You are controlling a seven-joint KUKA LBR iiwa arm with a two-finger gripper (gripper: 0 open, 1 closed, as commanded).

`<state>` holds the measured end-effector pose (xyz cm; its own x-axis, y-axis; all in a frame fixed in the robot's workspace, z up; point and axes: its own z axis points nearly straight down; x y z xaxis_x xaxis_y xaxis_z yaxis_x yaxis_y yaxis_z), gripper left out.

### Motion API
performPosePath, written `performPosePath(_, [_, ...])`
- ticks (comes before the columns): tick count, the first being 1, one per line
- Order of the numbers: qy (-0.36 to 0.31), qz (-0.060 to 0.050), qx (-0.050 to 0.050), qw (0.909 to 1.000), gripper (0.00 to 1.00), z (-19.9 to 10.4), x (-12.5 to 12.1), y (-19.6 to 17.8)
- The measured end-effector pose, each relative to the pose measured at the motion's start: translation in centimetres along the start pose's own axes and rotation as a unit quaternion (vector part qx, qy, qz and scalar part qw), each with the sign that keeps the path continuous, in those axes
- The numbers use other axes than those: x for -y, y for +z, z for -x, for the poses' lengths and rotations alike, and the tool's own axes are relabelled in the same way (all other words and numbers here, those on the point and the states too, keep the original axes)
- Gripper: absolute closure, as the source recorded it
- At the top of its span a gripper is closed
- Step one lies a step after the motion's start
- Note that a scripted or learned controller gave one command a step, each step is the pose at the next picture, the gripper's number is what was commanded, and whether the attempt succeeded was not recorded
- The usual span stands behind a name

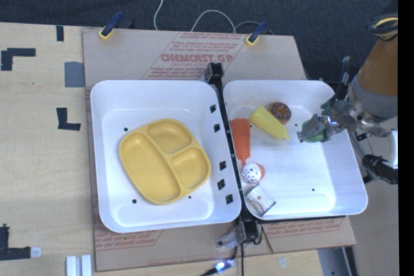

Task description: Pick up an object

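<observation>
My gripper (312,130) hangs over the right bin (323,203), near its right wall, and points left. A small green object (316,134) shows between its fingers, and the fingers are closed on it. To the gripper's left in the same bin lie a yellow oblong piece (269,123) and a brown round piece (280,112). An orange stick-shaped piece (240,139) lies along the bin's left wall. Below it are a white and red ball (252,172) and a small pale packet (260,200).
The left bin (110,106) holds a yellow divided plate (165,159). A black divider (223,139) runs between the two bins. The arm's orange band (381,68) and grey wrist stand at the right edge. Both bins rest on a cardboard sheet (194,55).
</observation>
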<state>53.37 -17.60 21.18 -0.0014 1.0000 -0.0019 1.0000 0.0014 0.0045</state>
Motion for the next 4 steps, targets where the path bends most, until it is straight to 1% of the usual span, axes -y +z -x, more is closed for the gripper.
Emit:
performPosePath(1, [0.000,-0.003,-0.001,1.0000,1.00,0.0,0.0,-0.4])
performPosePath(2, [-0.002,-0.004,-0.002,1.0000,1.00,-4.9,0.1,0.4])
performPosePath(3, [-0.002,-0.004,-0.002,1.0000,1.00,-10.1,-0.8,1.0])
performPosePath(4, [-0.003,-0.003,-0.002,1.0000,1.00,-15.6,-0.9,-0.5])
